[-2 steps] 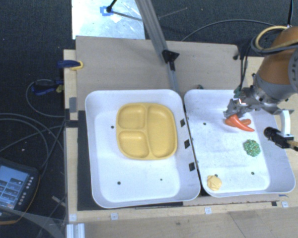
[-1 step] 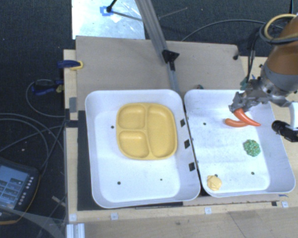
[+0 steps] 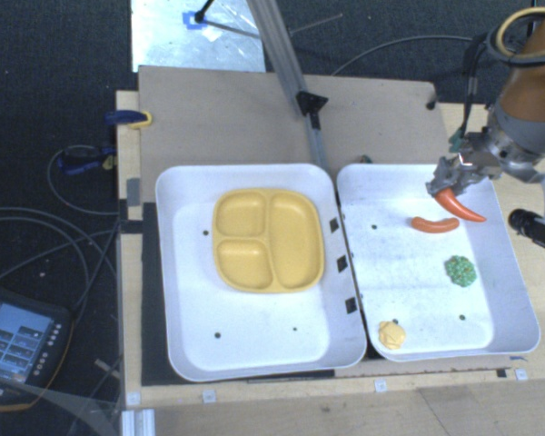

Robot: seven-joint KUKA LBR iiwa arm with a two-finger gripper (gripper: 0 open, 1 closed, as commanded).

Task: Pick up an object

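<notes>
Gripper [image 3: 456, 187] clamps an orange carrot [image 3: 461, 206] above the right bin [image 3: 518, 271]. I note a sausage [image 3: 434, 225] at the carrot's 7 o'clock.

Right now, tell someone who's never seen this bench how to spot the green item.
Find the right-hand white bin, the one without the yellow divided tray. The green item lies on its floor near the right wall, below the orange sausage shape. It is the only green, bumpy, broccoli-like lump there.
</notes>
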